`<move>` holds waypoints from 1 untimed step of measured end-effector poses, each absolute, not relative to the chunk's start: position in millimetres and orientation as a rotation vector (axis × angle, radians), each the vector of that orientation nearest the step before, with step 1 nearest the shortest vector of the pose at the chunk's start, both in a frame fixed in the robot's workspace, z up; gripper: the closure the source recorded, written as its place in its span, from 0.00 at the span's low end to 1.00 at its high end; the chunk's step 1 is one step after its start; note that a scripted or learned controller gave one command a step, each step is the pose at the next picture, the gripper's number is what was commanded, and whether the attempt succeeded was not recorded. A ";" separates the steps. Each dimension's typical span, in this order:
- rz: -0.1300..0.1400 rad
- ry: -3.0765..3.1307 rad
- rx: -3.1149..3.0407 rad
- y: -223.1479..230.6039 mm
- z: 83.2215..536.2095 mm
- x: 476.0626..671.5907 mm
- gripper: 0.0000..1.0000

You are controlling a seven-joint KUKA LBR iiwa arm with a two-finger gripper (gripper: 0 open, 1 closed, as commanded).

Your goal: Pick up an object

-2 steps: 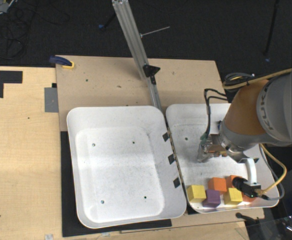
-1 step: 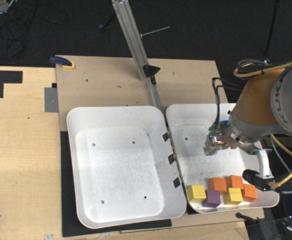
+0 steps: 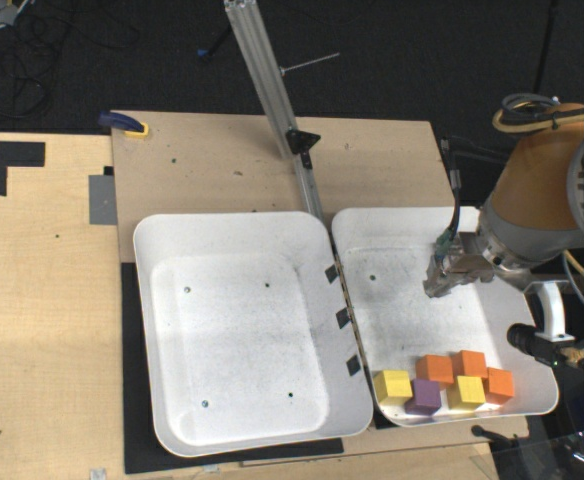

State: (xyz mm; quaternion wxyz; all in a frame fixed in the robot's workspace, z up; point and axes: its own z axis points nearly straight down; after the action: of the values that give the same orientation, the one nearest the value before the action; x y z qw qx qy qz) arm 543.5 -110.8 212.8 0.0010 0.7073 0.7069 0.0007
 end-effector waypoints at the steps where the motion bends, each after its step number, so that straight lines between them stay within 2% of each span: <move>1: 0.003 2.219 2.219 -112.2 265.7 544.5 1.00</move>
State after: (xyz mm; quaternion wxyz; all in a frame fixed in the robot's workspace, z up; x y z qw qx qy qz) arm 544.5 -112.2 265.7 0.0015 0.7071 0.7072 0.0011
